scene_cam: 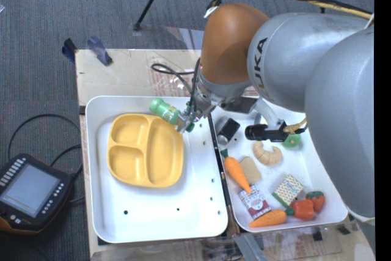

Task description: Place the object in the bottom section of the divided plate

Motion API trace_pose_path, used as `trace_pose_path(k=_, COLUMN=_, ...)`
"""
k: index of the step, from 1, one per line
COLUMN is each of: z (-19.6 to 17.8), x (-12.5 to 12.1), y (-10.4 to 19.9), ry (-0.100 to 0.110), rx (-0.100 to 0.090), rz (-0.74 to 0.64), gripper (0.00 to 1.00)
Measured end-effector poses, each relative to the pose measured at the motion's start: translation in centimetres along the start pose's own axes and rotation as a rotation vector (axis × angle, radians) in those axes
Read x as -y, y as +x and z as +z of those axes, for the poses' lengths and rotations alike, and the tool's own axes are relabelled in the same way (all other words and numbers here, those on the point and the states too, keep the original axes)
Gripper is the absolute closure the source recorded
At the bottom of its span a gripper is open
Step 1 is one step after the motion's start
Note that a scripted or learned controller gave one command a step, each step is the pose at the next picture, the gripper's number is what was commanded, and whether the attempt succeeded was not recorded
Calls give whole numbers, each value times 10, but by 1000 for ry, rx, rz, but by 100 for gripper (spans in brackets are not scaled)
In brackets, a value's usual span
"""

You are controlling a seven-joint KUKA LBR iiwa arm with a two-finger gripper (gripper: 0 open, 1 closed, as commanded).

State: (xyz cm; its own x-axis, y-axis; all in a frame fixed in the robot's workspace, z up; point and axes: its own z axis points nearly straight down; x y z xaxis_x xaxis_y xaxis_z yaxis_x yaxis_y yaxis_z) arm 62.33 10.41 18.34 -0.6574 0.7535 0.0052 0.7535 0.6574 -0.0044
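The grey arm with its orange-brown wrist housing reaches in over the seam between the two shallow white plastic bins, and its hand (pixel 188 121) hangs low at the upper right corner of the yellow divided plastic plate (pixel 145 150). Just beside the hand, on its far-left side, a small green plastic bottle-shaped toy (pixel 164 109) lies tilted across the plate's upper rim; its near end meets the fingertips, so the hand appears closed on it, though the wrist hides how wide the fingers stand. Held this way, by one end, the toy juts out sideways rather than hanging straight down.

The plate sits in the left bin (pixel 116 217), below and to the left of the hand, with two small sections and one long section. On my reading the toy is at the plate's top edge, so it must travel toward the near side before release.

Behind the hand, in the right bin (pixel 327 189), lie an orange toy carrot (pixel 236 173), a tan croissant (pixel 267 153) and a red carton (pixel 255 202), well apart from the plate.
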Motion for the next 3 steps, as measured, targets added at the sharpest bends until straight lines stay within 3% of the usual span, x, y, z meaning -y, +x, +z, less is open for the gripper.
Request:
trace_pose_path(k=1, z=-80, x=-4, y=54, ry=-4, rx=5, rz=-165, gripper=100)
trace_pose_path(k=2, z=-77, x=-4, y=54, ry=1, rx=2, rz=-164, gripper=0)
trace_pose_path(k=3, z=-77, x=-4, y=54, ry=1, rx=2, rz=-164, gripper=0)
